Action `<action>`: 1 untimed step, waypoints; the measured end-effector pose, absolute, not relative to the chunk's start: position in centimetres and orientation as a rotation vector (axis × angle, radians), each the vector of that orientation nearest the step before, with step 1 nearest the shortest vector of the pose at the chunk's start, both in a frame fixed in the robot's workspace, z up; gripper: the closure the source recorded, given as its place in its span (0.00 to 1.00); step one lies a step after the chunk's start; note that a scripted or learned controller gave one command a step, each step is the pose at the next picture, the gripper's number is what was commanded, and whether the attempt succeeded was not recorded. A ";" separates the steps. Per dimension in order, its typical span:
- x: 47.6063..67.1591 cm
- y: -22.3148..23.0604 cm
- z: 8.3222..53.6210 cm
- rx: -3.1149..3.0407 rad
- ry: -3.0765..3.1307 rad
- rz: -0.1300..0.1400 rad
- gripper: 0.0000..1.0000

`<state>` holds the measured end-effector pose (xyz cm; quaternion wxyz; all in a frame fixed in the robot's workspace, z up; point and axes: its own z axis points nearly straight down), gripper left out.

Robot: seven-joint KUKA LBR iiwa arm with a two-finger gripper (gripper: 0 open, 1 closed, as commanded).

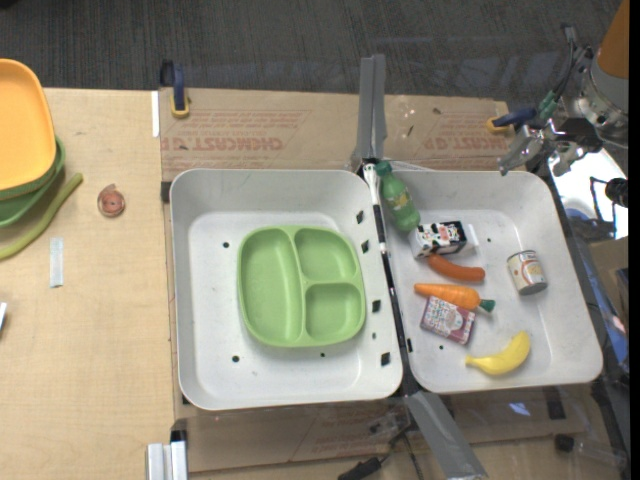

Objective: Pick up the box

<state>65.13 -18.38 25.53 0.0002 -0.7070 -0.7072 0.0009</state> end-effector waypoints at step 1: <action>58.6 -14.4 16.5 -2.267 -2.172 0.004 0.00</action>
